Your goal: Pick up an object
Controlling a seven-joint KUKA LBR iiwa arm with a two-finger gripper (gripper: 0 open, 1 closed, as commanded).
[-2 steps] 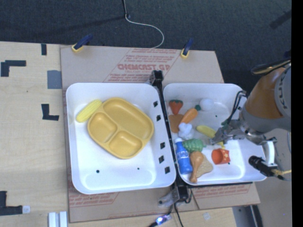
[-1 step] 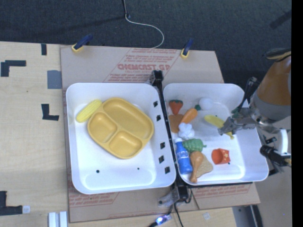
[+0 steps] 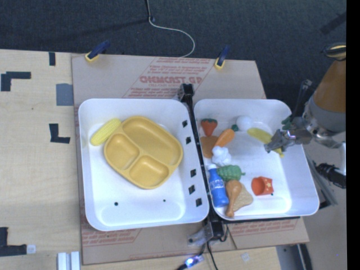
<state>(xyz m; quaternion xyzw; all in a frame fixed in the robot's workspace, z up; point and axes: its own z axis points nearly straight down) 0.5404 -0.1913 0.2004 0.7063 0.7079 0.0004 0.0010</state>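
Toys fill the right bin (image 3: 292, 167), and your gripper (image 3: 277, 144) hangs low over its right side, just beside a yellow banana (image 3: 259, 133). That banana looks like the closest thing to pick, so treat it as your target. It is small, smooth and curved, and it lies flat on the white floor near the top right of the bin, apart from the other toys. You cannot tell from this view whether the gripper is apart or together, because it is dark and small against the bin, and nothing can be seen held in it. To do this step well, move the gripper so it sits right over the middle of the banana, and turn it so it squeezes across the thin way, not along the long way. Go straight down and stay off the bin wall on the right. A smooth curved toy may slip out, so close gently and lift slowly. Leave the white ball (image 3: 244, 122) and the carrot (image 3: 225, 137) alone, since they lie close on the left. The left bin (image 3: 95, 201) holds a yellow tray (image 3: 143, 151) and a corn cob (image 3: 105, 131), well apart from your work.
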